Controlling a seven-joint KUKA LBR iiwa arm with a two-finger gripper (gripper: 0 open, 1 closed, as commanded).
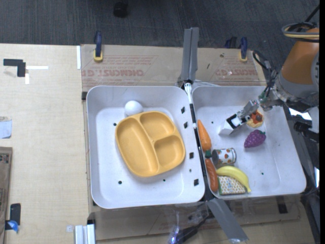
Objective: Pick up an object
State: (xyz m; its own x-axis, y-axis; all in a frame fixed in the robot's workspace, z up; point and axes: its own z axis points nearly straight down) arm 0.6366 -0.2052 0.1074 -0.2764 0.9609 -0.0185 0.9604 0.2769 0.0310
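Observation:
My gripper (228, 126) hangs low over the right bin (284, 177), in its upper middle, pointing left. It stands open, with nothing between its fingers. Right behind the gripper body lies a small orange, red and yellow toy (257, 118). A purple bunch of grapes (255, 138) sits just below and to the right of it. By the bin's left wall lies an orange carrot (204, 135), and below it a small can (225, 156), a second carrot (211, 175), a banana (234, 175) and a flat printed packet (231, 186).
The left bin (101, 187) holds a yellow divided plate (150, 142) and a white ball (133, 107) at the plate's top edge. A grey divider bar (190, 60) runs between the bins. The arm's orange band (299, 65) stands over the right bin's far right corner.

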